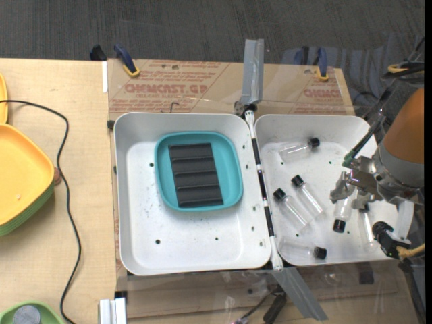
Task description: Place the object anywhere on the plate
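Observation:
A teal square plate (233,174) with a black ribbed insert (195,174) lies in the left white bin (135,201). Several clear vials with black caps are scattered in the right bin (324,123). One vial (297,148) lies near the back, two more (309,196) (291,210) sit near the middle, and another (339,216) lies under the wrist. My gripper (348,194) hangs low over the right side of the right bin, just above that last vial. Nothing shows clearly between its parts.
A loose black cap (319,252) lies near the right bin's front rim. Yellow and green dishes (20,181) sit on the wooden table at far left, with a black cable (67,181) running past them. A metal divider post (253,73) stands behind the bins.

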Available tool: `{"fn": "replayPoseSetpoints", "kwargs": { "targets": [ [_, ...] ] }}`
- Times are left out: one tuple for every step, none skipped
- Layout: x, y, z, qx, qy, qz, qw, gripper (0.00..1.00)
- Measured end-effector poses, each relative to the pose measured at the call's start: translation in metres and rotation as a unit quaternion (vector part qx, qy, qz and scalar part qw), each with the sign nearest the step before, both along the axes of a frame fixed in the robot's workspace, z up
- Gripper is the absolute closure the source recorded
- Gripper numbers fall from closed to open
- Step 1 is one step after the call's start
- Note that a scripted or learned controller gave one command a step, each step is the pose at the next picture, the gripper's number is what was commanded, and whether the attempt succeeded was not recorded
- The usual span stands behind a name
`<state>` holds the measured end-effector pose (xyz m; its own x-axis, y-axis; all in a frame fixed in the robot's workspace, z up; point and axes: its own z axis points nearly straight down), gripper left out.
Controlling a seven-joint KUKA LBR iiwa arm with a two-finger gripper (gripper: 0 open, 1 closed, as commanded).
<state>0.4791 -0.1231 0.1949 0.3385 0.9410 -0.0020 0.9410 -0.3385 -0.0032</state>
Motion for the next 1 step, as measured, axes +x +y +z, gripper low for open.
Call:
{"fn": "replayPoseSetpoints", "kwargs": {
  "targets": [
    [0.0,0.0,0.0,0.0,0.0,0.0,1.0,0.0]
  ]
}}
